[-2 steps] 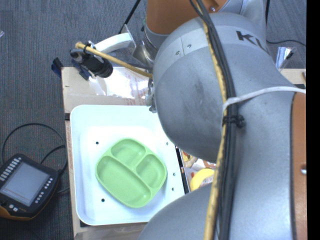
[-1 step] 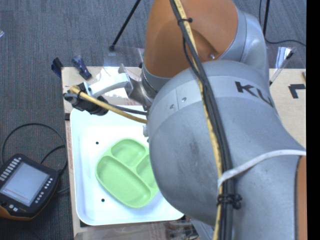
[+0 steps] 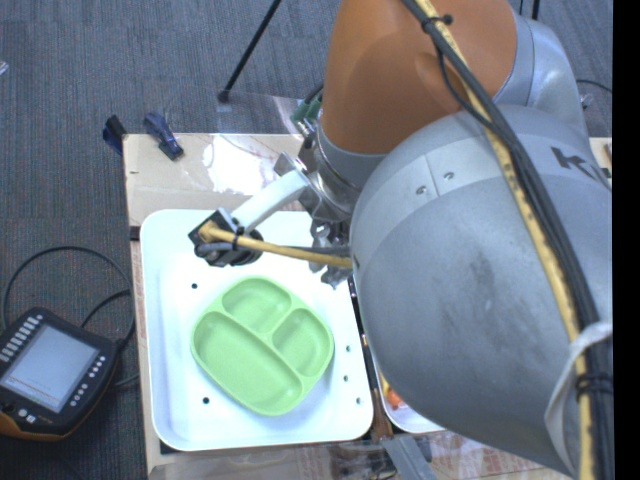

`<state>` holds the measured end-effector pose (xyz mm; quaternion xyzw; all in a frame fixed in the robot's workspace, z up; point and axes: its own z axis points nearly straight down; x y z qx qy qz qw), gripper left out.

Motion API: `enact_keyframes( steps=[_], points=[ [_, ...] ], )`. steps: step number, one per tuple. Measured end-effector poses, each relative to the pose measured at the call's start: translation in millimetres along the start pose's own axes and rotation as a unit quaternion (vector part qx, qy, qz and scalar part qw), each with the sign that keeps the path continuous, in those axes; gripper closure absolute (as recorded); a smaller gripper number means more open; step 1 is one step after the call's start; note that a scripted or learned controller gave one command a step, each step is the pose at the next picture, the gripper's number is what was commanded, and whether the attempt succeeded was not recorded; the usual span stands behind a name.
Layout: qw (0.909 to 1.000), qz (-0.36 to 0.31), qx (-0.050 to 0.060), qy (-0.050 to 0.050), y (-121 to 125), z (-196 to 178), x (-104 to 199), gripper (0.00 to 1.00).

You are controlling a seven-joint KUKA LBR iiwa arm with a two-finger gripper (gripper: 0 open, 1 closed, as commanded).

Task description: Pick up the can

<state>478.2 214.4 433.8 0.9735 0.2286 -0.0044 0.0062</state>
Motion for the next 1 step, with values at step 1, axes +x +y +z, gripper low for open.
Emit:
enact_keyframes(
  steps=[1],
  points=[
    [0.9979, 0.064, 0.004, 0.000, 38.2, 60.9, 140.2, 1.00]
  ],
)
